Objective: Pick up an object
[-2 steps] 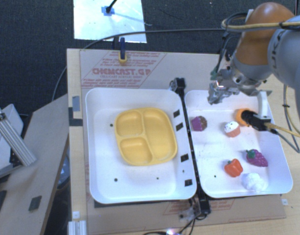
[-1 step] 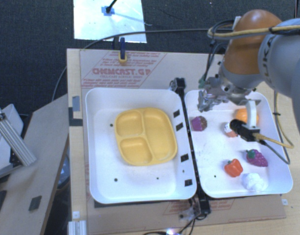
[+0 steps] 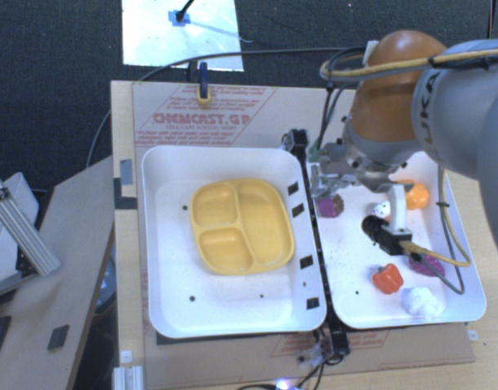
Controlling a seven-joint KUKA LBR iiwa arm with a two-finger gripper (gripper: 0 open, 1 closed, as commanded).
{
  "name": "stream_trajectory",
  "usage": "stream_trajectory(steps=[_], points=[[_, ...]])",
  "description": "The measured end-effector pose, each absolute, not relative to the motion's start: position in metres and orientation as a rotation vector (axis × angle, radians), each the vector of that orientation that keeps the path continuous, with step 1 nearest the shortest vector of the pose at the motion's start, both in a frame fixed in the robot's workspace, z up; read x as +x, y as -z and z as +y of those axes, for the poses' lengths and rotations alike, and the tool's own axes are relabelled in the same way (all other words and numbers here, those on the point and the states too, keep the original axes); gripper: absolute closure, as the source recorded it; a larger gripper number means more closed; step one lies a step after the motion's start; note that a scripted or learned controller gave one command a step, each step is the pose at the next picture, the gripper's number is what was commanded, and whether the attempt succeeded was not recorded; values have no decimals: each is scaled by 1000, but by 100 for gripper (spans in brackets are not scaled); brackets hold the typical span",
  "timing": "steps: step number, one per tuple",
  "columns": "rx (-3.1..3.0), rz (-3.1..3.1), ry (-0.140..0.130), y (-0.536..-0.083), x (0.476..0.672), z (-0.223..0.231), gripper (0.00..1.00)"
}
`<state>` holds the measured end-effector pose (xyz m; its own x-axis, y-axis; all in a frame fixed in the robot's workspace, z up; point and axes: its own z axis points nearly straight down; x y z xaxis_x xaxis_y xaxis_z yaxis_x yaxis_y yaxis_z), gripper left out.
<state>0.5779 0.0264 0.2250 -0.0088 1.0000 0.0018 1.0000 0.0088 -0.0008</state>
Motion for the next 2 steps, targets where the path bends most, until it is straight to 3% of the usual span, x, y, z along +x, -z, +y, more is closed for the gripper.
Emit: stream_trajectory(steps=[2], points=[[-2211,-2230,0,-215,543,108,100]])
